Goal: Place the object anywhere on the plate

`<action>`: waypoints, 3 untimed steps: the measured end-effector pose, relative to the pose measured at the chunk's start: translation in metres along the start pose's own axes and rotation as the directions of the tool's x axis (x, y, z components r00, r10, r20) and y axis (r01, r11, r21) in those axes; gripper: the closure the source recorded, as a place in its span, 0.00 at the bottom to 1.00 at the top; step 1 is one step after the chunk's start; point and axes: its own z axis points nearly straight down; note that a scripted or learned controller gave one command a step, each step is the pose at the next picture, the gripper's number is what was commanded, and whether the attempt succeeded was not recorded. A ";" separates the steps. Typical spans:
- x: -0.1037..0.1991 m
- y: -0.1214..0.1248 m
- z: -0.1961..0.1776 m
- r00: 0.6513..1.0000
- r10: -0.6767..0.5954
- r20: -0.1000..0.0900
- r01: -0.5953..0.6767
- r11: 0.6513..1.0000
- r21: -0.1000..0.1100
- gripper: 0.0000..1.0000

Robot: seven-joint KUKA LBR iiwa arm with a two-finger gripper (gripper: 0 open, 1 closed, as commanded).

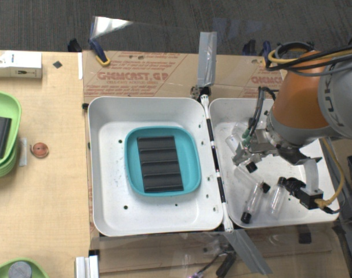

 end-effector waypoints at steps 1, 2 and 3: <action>0.118 0.003 -0.035 0.988 -0.155 0.001 0.155 0.988 -0.001 1.00; 0.118 0.003 -0.035 0.988 -0.155 0.001 0.155 0.988 -0.001 0.00; 0.036 0.017 -0.032 0.995 -0.095 0.002 0.095 0.995 -0.001 0.00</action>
